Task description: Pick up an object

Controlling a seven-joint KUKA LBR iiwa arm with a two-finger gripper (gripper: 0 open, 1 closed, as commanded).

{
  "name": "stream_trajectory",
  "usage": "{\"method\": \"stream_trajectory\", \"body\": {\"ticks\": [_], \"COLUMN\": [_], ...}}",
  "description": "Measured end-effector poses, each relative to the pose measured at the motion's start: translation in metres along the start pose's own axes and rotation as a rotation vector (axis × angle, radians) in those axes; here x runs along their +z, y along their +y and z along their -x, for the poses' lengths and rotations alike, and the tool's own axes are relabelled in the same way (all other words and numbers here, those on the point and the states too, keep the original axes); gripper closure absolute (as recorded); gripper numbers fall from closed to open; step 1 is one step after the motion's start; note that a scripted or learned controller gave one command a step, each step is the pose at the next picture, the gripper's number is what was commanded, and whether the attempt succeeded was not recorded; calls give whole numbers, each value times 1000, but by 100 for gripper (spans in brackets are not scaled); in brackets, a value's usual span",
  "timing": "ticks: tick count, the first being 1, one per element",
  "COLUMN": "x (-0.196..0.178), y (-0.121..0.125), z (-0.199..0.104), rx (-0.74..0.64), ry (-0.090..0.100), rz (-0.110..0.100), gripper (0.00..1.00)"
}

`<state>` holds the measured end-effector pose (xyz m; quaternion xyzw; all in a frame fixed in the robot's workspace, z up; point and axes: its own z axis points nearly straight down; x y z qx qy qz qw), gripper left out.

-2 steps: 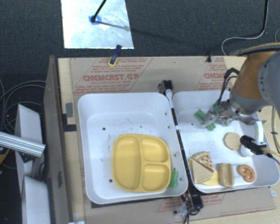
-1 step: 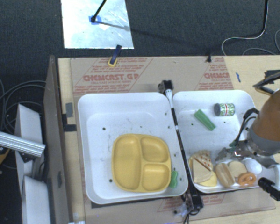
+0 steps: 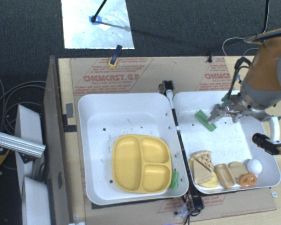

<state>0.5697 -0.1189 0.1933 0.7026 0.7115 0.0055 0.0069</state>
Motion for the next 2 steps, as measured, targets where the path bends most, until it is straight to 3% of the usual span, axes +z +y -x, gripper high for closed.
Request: {"method": "stream_trajectory", "body": {"ticks": [1,2], "x": [111,95], "y": [59,60], "z": [4,4], "rx": [9,6], "ry": [3,1], "rz": [-22,-13], "gripper": [0,100]}}
